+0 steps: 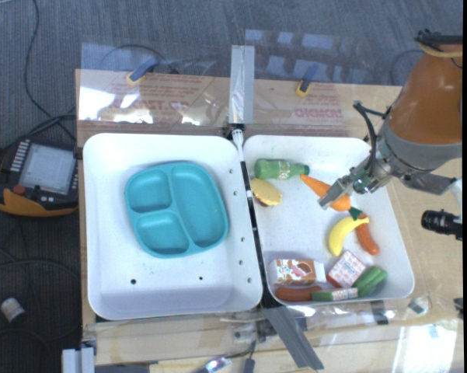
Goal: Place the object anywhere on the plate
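A teal plate (175, 207) with three compartments lies in the left bin (109, 286), with nothing on it. The gripper (334, 196) hangs low over the middle of the right bin (295, 231), its tip right over an orange carrot (317, 184) and a second orange piece (341, 203). The gripper's own body hides whether it touches or holds either piece. A yellow banana (339, 235) lies just below the gripper. A green bottle (278, 169) and a yellow-brown bun (266, 193) lie to its left, near the divider.
Along the right bin's front wall lie a red-brown snack box (295, 271), a pink-white carton (346, 270), a sausage (293, 292), a green vegetable (369, 280) and another carrot (366, 239). The arm's orange band (431, 92) rises at the right. A pendant (39, 177) sits on the floor at the left.
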{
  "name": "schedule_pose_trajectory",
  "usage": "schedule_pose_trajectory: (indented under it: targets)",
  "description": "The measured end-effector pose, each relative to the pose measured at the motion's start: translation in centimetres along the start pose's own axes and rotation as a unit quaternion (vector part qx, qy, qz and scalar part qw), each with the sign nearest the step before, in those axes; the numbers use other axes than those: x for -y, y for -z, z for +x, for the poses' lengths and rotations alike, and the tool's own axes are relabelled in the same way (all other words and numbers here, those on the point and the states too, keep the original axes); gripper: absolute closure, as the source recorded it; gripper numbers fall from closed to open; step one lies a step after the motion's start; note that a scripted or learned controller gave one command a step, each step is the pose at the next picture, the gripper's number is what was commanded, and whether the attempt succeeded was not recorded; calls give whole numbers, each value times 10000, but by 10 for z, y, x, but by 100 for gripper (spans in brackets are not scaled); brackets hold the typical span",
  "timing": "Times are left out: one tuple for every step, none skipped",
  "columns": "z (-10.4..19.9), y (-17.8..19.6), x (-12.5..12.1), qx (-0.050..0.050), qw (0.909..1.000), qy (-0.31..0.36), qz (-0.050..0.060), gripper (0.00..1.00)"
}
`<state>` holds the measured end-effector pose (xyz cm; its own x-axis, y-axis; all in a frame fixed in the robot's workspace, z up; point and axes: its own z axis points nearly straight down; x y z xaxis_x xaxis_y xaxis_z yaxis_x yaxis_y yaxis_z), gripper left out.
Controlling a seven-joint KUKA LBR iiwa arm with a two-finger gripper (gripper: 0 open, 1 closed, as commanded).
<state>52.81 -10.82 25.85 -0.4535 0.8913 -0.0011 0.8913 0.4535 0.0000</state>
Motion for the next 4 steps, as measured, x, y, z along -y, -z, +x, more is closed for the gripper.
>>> schedule_pose_trajectory:
  targets:
    - [25, -75, -94, -8, 9977, 685, 6, 100]
    - [29, -65, -126, 3, 9999, -136, 8, 100]
    - [87, -75, -123, -2, 9981, 614, 12, 100]
    - [87, -75, -123, -3, 9981, 614, 11, 0]
